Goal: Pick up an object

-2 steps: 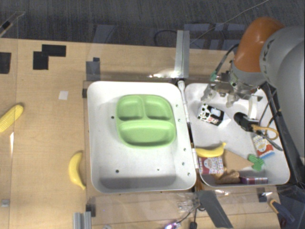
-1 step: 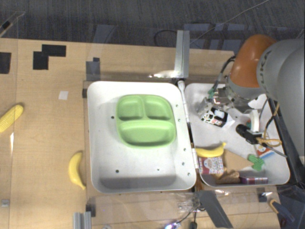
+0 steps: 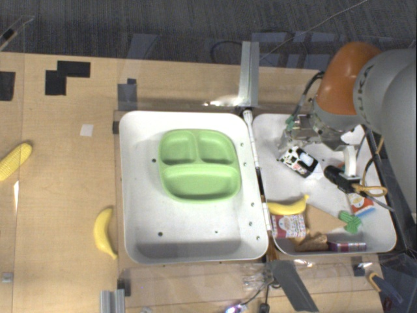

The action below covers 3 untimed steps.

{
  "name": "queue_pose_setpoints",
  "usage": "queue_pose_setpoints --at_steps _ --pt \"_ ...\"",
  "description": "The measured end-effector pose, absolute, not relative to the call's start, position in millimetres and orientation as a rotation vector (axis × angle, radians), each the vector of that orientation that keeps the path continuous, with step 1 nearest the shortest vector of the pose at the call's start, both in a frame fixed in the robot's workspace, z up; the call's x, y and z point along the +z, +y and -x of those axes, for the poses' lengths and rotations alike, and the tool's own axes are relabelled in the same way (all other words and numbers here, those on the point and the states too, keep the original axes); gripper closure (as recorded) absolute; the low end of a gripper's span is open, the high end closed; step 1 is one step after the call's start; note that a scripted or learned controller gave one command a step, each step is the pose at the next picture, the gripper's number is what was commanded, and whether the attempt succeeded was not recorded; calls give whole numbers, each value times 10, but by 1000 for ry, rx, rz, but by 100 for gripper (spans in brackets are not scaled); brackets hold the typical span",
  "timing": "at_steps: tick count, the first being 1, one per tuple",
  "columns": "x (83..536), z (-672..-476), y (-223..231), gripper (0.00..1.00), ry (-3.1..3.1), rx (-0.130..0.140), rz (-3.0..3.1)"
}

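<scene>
Bench shows gripper (image 3: 294,135) low in the right bin (image 3: 273,126) just above a small black-and-white box (image 3: 298,161); grip state unclear, so I'd centre over it before closing.

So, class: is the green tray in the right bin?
No, the green tray lies in the left bin, apart from the gripper.
</scene>
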<state>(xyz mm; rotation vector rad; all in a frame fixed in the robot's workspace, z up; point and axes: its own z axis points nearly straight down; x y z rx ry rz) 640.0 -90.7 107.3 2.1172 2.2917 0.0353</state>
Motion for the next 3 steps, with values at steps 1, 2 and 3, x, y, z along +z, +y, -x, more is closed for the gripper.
queue_pose_setpoints --at_steps 1,2,3 --pt "1863 -6142 -550 100 2095 8 -2336" --pt "1299 -5557 -1059 100 1998 13 -2414" --pt "1293 -5557 -1054 0 1999 13 -2412"
